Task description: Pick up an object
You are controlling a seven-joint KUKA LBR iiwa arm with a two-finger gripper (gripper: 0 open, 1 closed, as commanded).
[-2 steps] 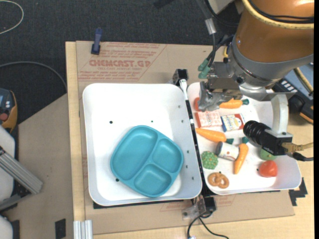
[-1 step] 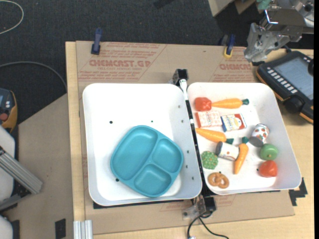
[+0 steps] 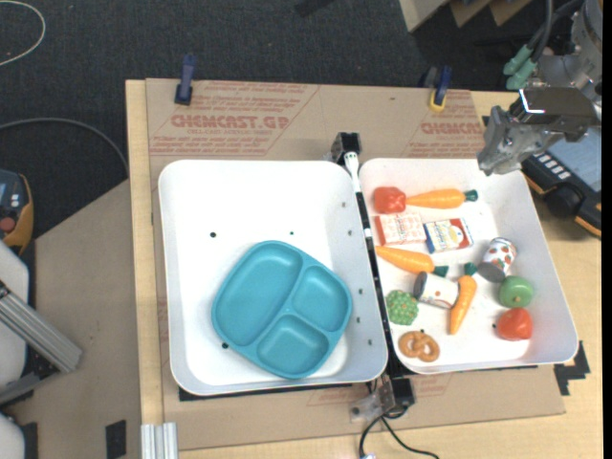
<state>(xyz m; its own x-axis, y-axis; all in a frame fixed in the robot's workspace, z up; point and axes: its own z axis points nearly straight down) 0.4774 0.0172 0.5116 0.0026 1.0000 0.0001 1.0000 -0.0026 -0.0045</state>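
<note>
gripper [image 3: 499, 151] hovers above right bin's [image 3: 550, 285] far corner.

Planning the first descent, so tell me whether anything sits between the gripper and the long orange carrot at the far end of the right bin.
Nothing visible does. The gripper hangs above the right white bin's far right corner, and the long orange toy carrot lies uncovered beside the red toy tomato, open from above.
</note>
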